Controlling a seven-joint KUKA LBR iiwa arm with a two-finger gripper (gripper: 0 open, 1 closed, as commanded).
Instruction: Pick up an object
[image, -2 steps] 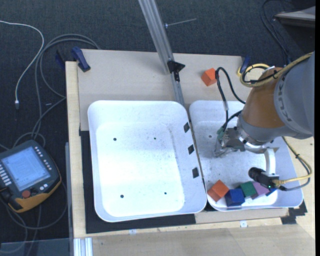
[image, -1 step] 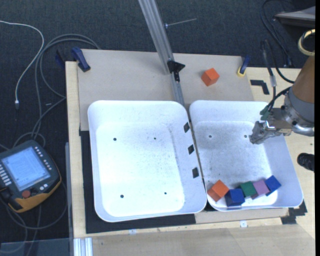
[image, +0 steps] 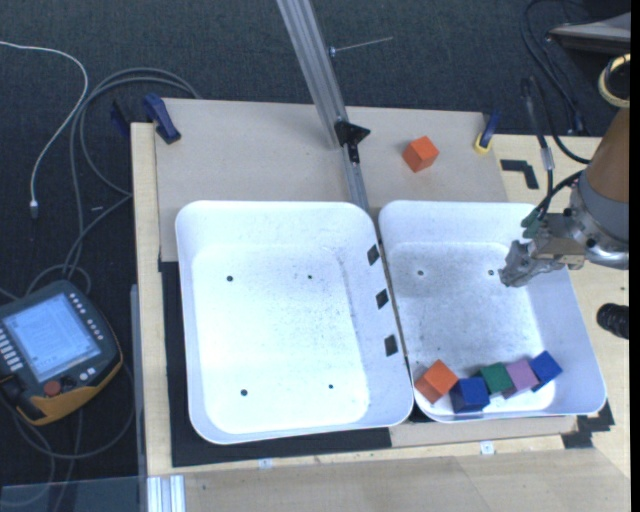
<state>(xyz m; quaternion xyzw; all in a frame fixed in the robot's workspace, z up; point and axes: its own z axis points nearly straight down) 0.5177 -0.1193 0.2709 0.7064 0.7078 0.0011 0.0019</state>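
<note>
Blocks sit bunched along the near rim of the right bin (image: 580, 330): an orange block (image: 436, 380), two blue blocks (image: 469, 395) (image: 545, 367), a green block (image: 496, 379) and a pinkish-purple block (image: 521, 375), all touching or just beside each other in a curved row. Probably slid there because the bin floor slopes toward that edge, but that's a guess. The left bin (image: 200, 300) has only speckles and small dark dots on its floor. Another orange cube (image: 421, 153) lies on the bench board (image: 250, 150) beyond the bins, near a slanted metal rail (image: 315, 70), outside either bin so likely not a target. The gripper (image: 518, 266) reaches in from the right and hangs over the far-right part of the right bin, well apart from the row of blocks; nothing seen between its tips, and whether it is wide or narrow I cannot tell, too small and blurred. Any block in the row would do; the end ones, orange or the right-hand blue, look easiest since one side is free. Tight packing against the rim risks a missed or double grab. A teach pendant (image: 50, 345) lies on the floor at left.
</note>
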